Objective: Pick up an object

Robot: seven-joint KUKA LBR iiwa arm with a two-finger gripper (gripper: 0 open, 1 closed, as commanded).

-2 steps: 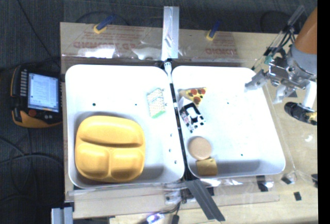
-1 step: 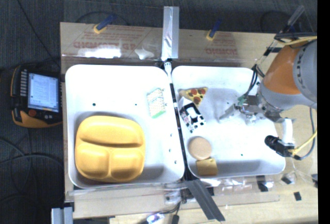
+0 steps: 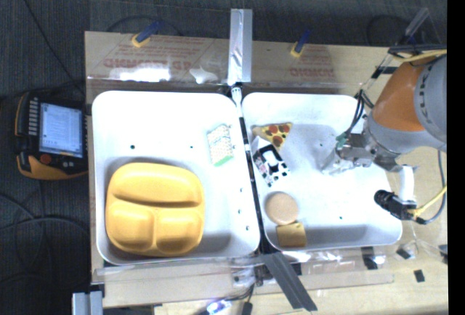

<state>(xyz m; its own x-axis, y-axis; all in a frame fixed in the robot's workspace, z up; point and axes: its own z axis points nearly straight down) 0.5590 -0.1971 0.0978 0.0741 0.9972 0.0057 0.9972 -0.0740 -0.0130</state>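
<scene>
The right bin (image 3: 363,230) holds a toy pizza slice (image 3: 274,133), a black and white object (image 3: 270,163), a round tan disc (image 3: 281,207) and a brown block (image 3: 290,235) along its left side. My gripper (image 3: 337,159) is low over the right bin's middle, to the right of the pizza slice and the black and white object and apart from them. The grey arm with its orange band (image 3: 402,99) comes in from the right. In the left bin (image 3: 116,107) lie a large yellow loaf-shaped object (image 3: 154,207) and a small green and white packet (image 3: 220,144).
A handheld pendant with a lit screen (image 3: 52,133) lies left of the bench. A metal divider strip (image 3: 240,45) stands behind the seam between the bins. Cables (image 3: 398,203) hang by the right bin's right rim.
</scene>
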